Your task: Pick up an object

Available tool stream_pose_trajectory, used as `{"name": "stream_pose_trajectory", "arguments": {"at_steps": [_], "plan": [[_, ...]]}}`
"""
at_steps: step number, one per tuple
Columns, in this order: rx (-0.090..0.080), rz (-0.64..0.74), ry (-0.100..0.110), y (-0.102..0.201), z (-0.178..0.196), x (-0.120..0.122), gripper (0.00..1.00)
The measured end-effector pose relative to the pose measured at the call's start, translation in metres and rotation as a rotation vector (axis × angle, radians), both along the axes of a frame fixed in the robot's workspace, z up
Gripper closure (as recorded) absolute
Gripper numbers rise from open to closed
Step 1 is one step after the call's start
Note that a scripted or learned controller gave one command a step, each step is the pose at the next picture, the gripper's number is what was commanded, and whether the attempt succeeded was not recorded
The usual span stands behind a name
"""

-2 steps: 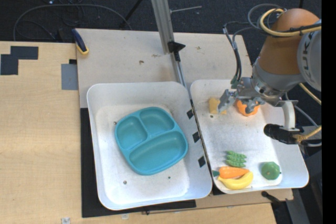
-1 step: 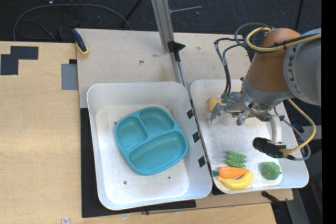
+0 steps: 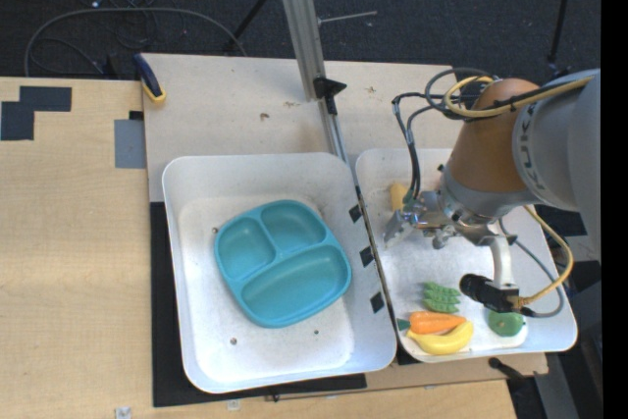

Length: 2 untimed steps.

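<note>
The pincer (image 3: pixel 417 219) hangs low in the right bin (image 3: pixel 549 334), just beside a small yellow thing (image 3: pixel 397 195) (open or shut, nobody can tell). The banana (image 3: pixel 444 340) lies toward the bin's near edge, well apart, long side across.

Even, bright overhead light, soft faint shadows, slightly grainy and soft focus, dark background beyond.

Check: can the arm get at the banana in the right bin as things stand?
Probably yes. The banana lies at the near edge of the right bin, uncovered from above, with the arm already over that bin. The carrot touching it could crowd a grasp.
</note>
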<state>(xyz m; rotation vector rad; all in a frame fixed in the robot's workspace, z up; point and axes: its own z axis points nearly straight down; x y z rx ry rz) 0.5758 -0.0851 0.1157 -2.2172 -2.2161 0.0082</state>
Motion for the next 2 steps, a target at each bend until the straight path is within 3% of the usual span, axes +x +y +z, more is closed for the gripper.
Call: {"name": "stream_pose_trajectory", "arguments": {"at_steps": [1, 2], "plan": [[0.001, 0.0, -0.011, -0.001, -0.021, 0.003, 0.0], [0.006, -0.003, -0.018, 0.001, -0.01, 0.005, 1.0]]}}
